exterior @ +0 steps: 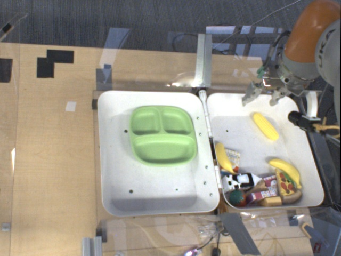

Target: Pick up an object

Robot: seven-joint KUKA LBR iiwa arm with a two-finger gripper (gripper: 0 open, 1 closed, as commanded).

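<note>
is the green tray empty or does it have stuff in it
Empty: the green tray in the left bin shows three bare compartments.

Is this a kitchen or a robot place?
Probably a robot lab, not a kitchen. A robot arm with a gripper hangs over two white bins on a wooden bench. One bin holds a green plate, the other toy bananas and play food.

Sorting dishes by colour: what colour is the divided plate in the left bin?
Light green; the plate shows clearly in the camera view.
</note>
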